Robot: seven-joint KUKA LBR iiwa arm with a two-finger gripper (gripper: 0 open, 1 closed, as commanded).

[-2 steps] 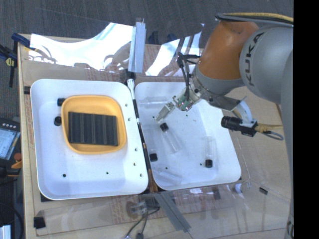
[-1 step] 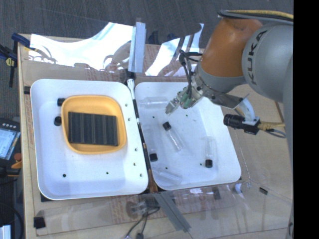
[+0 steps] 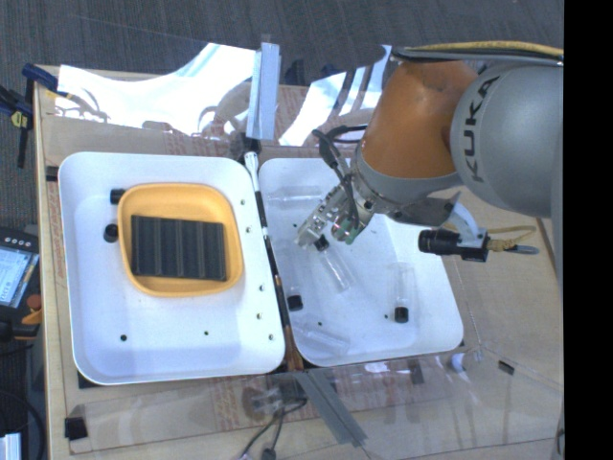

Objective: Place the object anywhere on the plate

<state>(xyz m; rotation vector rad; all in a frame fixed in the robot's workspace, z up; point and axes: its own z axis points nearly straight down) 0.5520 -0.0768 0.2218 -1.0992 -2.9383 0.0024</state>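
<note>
Gripper (image 3: pixel 324 230) poised over right bin (image 3: pixel 436 329), finger state not discernible, clear tube-like object (image 3: pixel 335 273) lying on that bin's floor just below the fingertips, not visibly gripped, yellow plate (image 3: pixel 179 240) with dark ribbed insert in left bin (image 3: pixel 91 338).

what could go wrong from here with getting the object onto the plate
1. The objects in the right bin look like clear tubes, faint against the white floor, so a grab may well miss or slip.
2. The pincer hangs over the right bin, while the yellow plate sits in the left bin; the carry must cross the raised divider, where a loose grip might drop the object.
3. The plate's dark ribbed insert might let a round tube roll.
</note>
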